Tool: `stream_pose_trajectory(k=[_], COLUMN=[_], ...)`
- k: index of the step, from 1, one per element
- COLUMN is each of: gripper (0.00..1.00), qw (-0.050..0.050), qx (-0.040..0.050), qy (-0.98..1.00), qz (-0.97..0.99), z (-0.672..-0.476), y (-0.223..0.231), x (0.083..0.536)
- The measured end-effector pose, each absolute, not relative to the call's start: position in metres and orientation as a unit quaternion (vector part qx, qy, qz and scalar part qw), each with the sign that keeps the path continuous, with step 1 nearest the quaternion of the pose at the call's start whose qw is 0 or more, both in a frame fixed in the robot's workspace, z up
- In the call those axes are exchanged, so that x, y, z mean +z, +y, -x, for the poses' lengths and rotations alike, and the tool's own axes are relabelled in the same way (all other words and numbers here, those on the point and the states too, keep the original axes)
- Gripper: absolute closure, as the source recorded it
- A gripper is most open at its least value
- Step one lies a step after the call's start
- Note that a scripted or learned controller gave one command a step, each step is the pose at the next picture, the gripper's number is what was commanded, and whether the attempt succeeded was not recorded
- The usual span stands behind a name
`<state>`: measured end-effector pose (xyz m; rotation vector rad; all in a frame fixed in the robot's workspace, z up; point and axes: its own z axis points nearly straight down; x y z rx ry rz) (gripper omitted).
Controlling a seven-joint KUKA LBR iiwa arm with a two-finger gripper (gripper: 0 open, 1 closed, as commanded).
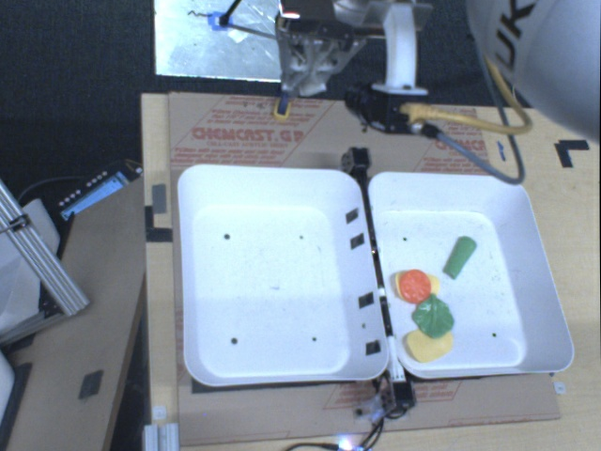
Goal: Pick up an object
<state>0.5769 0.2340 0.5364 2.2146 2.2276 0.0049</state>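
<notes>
Yellow piece (pixel 428 347) is seen at the near edge of the right bin (pixel 526 252), touched by a green piece (pixel 433 318).
An orange-red piece (pixel 414 286) is set just behind them and a green cylinder (pixel 459 256) near it. The tool (pixel 305 83) is held well apart above the desk (pixel 235 134) behind the left bin (pixel 272 275); its state cannot be told.

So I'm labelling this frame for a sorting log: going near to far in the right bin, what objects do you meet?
Yellow piece → dark green piece → orange-red piece → light green cylinder. The first three touch or overlap in a cluster near the bin's left side; the cylinder lies apart.
</notes>
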Motion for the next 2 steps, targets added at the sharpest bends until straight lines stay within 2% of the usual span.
stream_pose_trajectory(k=[1, 2], gripper=[1.00, 1.00], qw=[0.002, -0.001], qx=[0.0021, -0.0005], qy=[0.707, 0.709], qz=[-0.707, -0.705], z=[-0.636, -0.560], y=[0.209, 0.229], x=[0.536, 0.534])
